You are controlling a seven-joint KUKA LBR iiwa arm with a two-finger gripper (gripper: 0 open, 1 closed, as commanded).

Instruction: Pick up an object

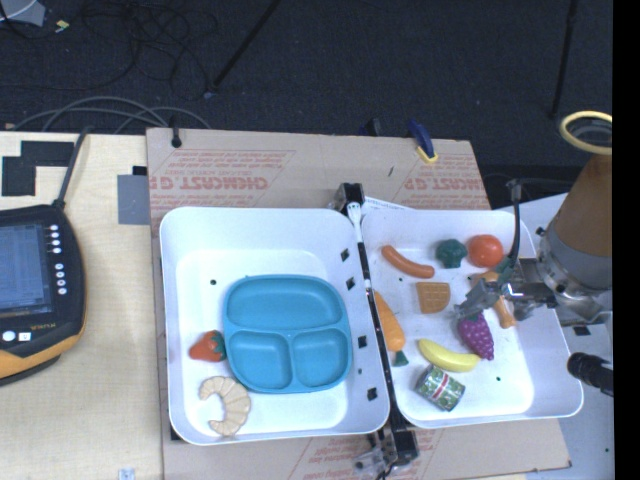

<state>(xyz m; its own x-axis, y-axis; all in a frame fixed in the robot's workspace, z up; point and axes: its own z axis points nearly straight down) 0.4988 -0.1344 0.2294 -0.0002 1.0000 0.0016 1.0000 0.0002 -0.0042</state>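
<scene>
Toys lie scattered across the right bin (540,393), and the gripper (490,298) sits low among them near the bin's right side. Just under it is a bunch of purple grapes (477,335), touching or nearly touching the metal parts above it. A small orange piece (503,313) lies just beside the grapes on the right. Whether anything sits between the fingers I cannot tell, and how far apart they stand is hidden by the clutter around them.

Around that spot: a red tomato (486,250) and a dark green vegetable (451,253) toward the far wall, a sausage (407,261) to their left, a tan cracker-like square (433,296) near the middle, a yellow banana (446,355) below the grapes, and a green-labelled can (440,388) on its side near the front wall. A carrot (391,326) rests along the divider between the bins.

The left bin (190,258) holds a blue divided plate (287,330), with a strawberry (208,346) just left of it and a croissant (227,404) near the front corner.

A teach pendant (35,278) lies on the bench at far left
</scene>
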